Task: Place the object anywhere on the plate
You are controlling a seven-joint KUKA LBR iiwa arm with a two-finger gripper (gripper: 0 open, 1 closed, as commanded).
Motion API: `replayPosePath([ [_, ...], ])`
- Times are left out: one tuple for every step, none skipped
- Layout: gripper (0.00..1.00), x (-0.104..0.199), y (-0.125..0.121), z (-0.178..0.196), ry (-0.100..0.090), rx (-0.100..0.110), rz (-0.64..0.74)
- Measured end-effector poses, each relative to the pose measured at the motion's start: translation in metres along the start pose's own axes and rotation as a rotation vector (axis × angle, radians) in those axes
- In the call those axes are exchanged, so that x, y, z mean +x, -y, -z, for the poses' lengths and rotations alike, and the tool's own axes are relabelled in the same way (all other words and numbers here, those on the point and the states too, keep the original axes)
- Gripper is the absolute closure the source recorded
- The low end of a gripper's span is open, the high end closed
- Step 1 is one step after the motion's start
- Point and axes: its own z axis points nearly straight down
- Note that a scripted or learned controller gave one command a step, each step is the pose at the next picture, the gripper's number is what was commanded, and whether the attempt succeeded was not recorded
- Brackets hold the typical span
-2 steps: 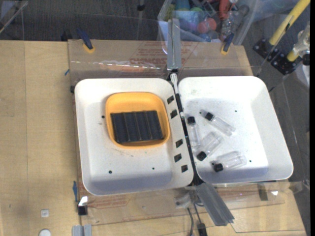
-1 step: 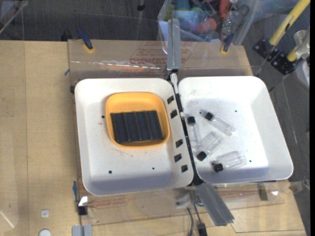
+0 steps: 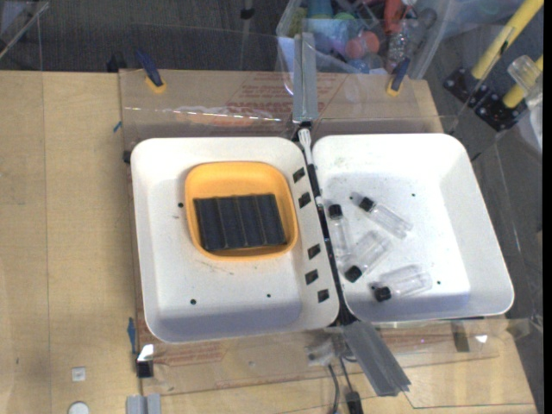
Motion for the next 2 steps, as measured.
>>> replayPosePath([
  [1.00, -0.0072, 0.0005, -0.0004, 0.001, -0.002, 0.250],
  [1.00, -0.0083, 0.0004, -0.0009, 0.002, -0.003, 0.587],
])
